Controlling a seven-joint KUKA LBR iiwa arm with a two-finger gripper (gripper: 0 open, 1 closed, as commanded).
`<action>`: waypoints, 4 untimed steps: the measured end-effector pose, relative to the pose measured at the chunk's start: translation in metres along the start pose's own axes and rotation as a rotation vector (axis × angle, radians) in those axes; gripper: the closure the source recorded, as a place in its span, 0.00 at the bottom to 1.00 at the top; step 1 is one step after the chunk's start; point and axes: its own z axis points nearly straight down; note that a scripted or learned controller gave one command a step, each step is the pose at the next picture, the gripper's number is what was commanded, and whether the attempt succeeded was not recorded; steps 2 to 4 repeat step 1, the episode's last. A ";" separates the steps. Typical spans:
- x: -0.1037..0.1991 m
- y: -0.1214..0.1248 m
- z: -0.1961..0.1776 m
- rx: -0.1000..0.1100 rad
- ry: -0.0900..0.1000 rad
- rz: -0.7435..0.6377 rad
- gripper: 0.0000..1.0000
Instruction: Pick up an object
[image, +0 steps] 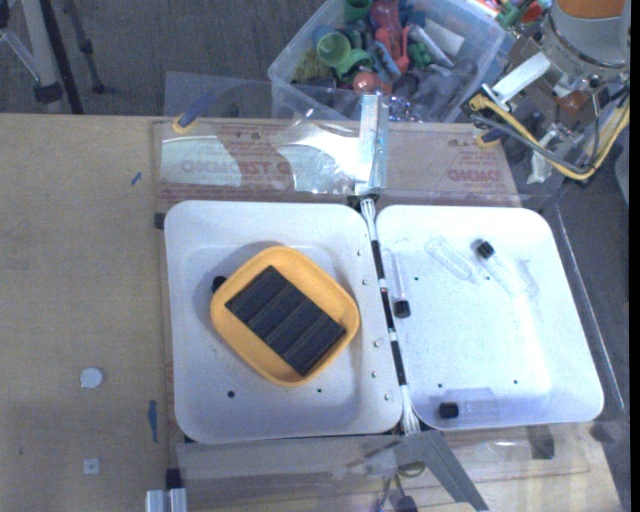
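In the left bin (190, 390) a yellow square dish with a black ribbed insert (285, 315) lies tilted, and a small black part (218, 283) peeks out from under its left corner. Several clear tubes with black caps lie in the right bin (570, 390): one near the divider (398, 295), one at the back (484, 248), one along the front wall (470, 407). My gripper (530, 90) hangs at the view's top right, beyond the back edge of the right bin, wrapped in yellow cables and well away from every object.
A clear plastic tub of mixed colourful items (390, 50) stands behind the bins. A strip of taped cardboard (260, 160) runs along the back edge of the bins. The bare wooden bench (70, 300) spreads out to the left.
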 end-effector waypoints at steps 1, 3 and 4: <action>-0.074 -0.069 0.066 0.003 -0.002 0.066 0.00; -0.074 -0.069 0.066 0.003 -0.002 0.066 0.00; -0.074 -0.069 0.066 0.003 -0.002 0.066 0.00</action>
